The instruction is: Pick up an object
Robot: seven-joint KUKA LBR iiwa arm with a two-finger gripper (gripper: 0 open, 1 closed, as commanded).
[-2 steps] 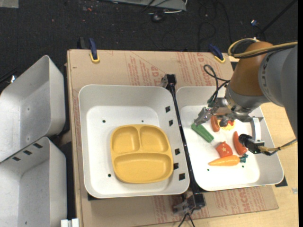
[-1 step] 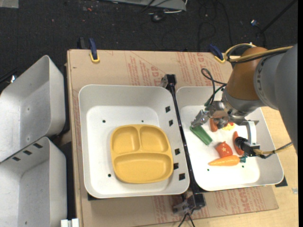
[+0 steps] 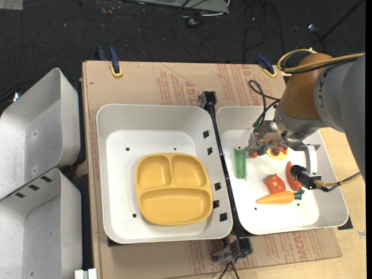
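Camera view is showing you the end effector (image 3: 263,144) hovering low in the right bin (image 3: 332,217); you cannot tell its state; the green stick (image 3: 240,163) is lying just to its left, long axis running up-down in view, nearer than the carrot (image 3: 275,199).

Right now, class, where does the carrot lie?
The carrot lies in the right bin, near its front edge, just below the red pepper and right of the green stick.
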